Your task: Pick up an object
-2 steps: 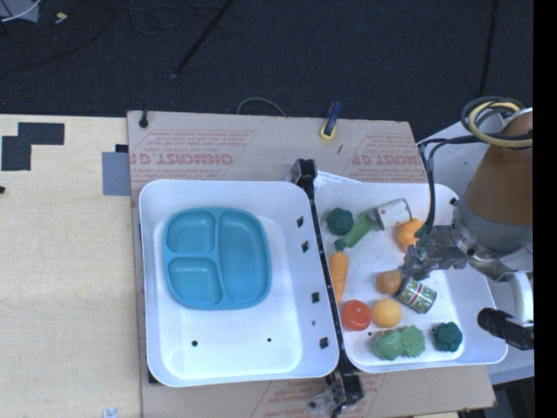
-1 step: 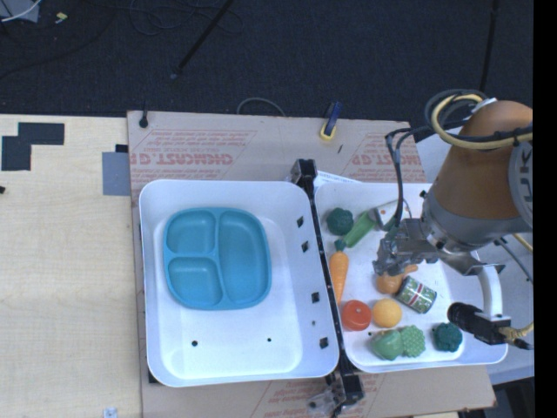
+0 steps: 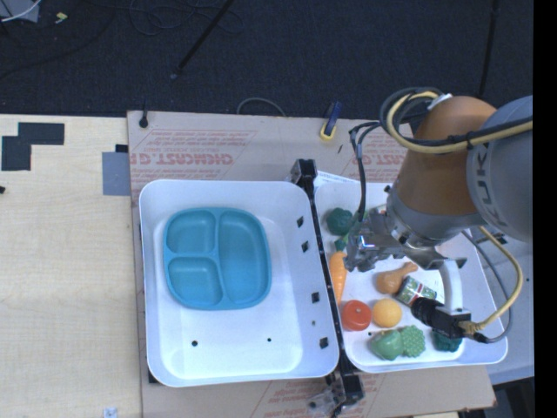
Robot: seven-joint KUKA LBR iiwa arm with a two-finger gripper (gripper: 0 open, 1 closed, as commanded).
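Observation:
The right bin (image 3: 487,353) holds several toy foods: a dark green piece (image 3: 338,220) at its far left, an orange carrot (image 3: 337,274) along the left wall, a red tomato (image 3: 355,314), a yellow-orange ball (image 3: 387,312), a tan drumstick shape (image 3: 396,277), a green leafy piece (image 3: 399,343), and a small can (image 3: 418,291) with a dark end. My gripper (image 3: 361,249) hangs low over the bin's left part, just right of the carrot and below the dark green piece. The wrist hides its fingertips.
The left bin (image 3: 174,355) holds a blue divided plate (image 3: 216,259). A black divider (image 3: 318,268) runs between the two bins. A cable (image 3: 509,294) loops off the arm over the right bin's right side. A teal piece (image 3: 448,341) sits near that bin's front right.

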